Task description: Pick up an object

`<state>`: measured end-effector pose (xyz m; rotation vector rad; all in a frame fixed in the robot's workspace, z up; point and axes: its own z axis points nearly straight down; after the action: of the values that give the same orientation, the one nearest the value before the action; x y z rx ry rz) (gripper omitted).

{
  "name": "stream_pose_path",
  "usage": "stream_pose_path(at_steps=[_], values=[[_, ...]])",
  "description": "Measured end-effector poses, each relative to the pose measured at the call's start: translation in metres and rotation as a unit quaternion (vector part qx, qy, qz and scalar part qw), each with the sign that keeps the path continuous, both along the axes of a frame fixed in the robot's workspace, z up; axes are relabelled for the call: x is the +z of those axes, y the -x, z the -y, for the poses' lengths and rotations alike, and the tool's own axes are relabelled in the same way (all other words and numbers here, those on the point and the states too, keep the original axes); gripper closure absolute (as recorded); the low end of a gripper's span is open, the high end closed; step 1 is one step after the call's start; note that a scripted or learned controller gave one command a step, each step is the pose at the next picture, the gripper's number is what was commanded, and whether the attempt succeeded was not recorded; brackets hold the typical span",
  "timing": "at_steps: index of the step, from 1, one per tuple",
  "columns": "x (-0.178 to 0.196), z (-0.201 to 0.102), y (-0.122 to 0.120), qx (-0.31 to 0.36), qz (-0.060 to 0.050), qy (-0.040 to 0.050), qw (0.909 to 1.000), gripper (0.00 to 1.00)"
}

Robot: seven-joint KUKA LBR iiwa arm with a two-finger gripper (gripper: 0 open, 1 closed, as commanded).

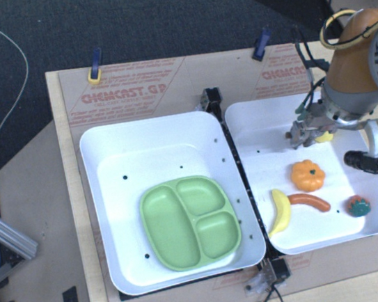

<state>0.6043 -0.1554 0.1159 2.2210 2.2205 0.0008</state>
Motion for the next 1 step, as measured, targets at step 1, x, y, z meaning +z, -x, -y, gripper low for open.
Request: stream_pose_path(at_steps=[1], values=[[0.0565, -0.0089, -0.0069, 0.001, 0.003, 0.0007, 1.0000, 1.00]])
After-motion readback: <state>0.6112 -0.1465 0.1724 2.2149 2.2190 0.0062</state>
